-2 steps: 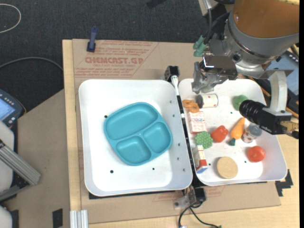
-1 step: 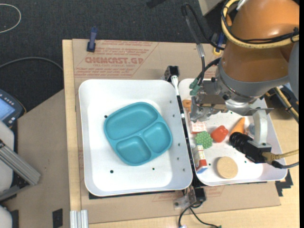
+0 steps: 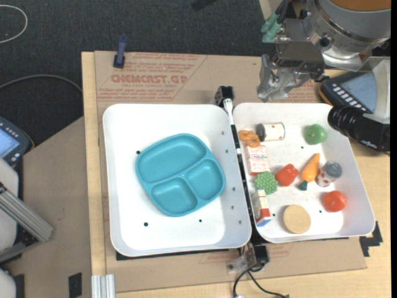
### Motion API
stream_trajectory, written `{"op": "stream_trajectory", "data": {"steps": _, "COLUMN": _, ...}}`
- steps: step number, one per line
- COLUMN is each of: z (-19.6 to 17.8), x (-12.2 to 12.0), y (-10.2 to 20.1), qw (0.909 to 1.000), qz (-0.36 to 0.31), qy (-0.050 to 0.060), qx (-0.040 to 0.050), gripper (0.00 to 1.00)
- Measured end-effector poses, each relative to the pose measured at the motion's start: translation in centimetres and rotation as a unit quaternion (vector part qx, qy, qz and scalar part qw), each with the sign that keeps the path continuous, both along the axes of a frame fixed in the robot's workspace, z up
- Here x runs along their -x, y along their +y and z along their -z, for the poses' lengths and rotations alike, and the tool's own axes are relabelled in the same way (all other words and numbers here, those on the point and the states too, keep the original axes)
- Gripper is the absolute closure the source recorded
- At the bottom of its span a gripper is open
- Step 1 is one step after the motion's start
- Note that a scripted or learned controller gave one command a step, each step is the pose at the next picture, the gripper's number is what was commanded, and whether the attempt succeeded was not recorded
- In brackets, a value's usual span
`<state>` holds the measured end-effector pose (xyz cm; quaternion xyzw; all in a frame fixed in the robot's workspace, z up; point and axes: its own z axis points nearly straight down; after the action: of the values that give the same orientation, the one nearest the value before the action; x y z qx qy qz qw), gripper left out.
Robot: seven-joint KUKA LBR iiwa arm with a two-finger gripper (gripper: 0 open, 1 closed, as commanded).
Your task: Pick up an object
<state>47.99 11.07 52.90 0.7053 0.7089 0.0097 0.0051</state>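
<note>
Gripper [image 3: 273, 87] at 12 o'clock above right white bin [image 3: 356, 191], empty (finger spacing: cannot tell); pick not yet begun.

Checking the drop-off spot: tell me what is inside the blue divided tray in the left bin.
The blue divided tray lies in the left bin, and all three of its compartments show only bare blue plastic. The bin floor under the tray is covered, so nothing there can be told.
</note>
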Motion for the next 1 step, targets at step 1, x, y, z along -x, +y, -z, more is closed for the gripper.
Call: {"op": "stream_trajectory", "data": {"steps": 1, "z": 11.34, "x": 0.15, "y": -4.37, "qw": 0.9998, "qz": 0.005, "qy": 0.016, "qx": 0.0048, "gripper": 1.0}}
